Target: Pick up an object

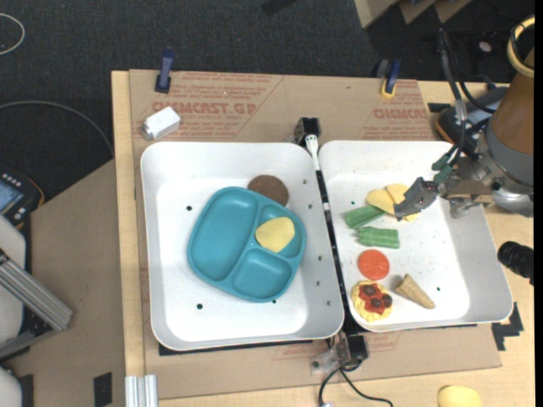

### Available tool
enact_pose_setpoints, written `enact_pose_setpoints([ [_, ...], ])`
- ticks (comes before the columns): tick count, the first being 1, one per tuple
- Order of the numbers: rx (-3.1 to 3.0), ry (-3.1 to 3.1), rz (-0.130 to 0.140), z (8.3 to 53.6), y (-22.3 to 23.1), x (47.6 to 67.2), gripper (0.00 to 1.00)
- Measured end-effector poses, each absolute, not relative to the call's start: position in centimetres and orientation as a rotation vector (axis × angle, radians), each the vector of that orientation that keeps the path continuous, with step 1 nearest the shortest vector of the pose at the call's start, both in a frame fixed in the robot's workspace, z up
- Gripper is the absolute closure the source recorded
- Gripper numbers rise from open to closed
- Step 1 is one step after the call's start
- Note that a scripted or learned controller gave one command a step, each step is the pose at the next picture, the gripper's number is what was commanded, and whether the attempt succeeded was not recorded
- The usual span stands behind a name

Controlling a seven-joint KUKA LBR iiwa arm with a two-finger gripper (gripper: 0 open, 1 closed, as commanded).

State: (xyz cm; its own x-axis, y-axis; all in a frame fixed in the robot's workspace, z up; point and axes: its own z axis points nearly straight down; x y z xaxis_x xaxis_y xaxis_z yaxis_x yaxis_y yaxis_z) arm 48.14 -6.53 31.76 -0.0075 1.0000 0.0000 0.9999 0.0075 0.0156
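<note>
In the camera view, two shallow white bins stand side by side on a cardboard-covered bench. The left bin holds a teal divided plate, which lies tilted in the middle of the bin. A pale yellow round piece rests in the upper right compartment of this plate. A brown round piece lies just behind the plate, touching its upper edge.

The right bin holds several toy foods. A yellow piece lies near the upper middle. Two green pieces, one above the other, lie below it, close together. A red-orange round piece is under them. A small pizza piece sits at the front edge, and a tan cone lies just to the right of it.

The arm comes from the right, and the gripper is low over the right bin, just beside the right end of the yellow piece. Its dark fingers point toward this piece, but I cannot tell if they are spread or closed, or if they touch it.

A small white block lies on the bench behind the left bin.
</note>
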Motion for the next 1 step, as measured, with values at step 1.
enact_pose_setpoints([
  [1,2.225,2.236,-0.013,18.66,-0.62,47.98,0.0],
])
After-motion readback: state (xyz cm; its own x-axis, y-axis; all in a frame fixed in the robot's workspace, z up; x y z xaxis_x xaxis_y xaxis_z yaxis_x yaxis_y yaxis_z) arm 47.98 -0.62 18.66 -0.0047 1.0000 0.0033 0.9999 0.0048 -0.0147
